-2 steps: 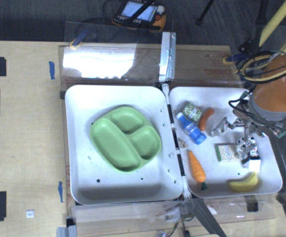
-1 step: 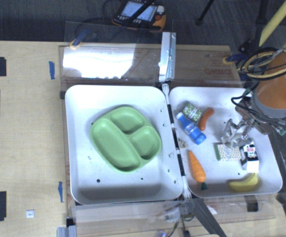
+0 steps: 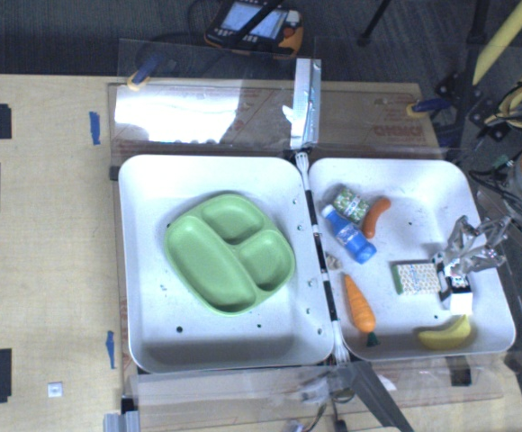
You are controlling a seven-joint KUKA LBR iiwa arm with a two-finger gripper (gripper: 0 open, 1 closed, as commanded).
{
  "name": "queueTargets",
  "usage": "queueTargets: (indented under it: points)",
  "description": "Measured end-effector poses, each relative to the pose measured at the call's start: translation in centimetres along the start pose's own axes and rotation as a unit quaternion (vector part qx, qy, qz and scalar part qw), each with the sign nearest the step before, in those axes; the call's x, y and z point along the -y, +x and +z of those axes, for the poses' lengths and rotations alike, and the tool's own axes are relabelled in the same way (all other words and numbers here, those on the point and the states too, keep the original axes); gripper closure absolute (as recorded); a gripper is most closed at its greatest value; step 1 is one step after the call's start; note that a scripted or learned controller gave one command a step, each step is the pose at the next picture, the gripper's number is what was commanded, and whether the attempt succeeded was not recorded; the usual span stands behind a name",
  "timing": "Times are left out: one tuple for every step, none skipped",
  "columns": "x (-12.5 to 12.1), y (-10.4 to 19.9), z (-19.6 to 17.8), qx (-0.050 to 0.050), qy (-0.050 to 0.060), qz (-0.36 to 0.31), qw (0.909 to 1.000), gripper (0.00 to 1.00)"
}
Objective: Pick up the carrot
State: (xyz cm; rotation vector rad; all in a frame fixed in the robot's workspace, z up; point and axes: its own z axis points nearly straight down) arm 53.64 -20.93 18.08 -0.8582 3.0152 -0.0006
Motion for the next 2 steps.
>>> queueTargets:
  points:
    - [-0.5,2.7,7.4,-0.001,0.0,-0.007,1.0,1.0]
    - [1.4,0.1,8.8,0.002,0.004,0.105,0.9945,1.0]
